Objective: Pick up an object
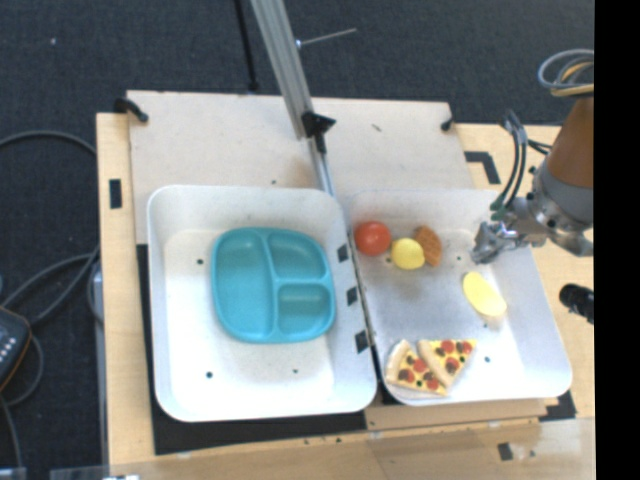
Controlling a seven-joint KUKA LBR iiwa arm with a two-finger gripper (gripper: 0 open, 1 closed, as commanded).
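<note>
Yellow lemon-shaped piece lying loose in right bin, pizza slices nearer the front edge, tomato and two small pieces toward the back. Gripper poised just above and behind it, nothing between visible fingers; spacing impossible to tell. Pickup judged barely begun, grasp and lift remaining.

The counter is a pale wood board. 2 white bins sit on it, side by side and touching. The left bin is a bit bigger than the right bin. A thin metal pole slants up from the counter's back.
</note>
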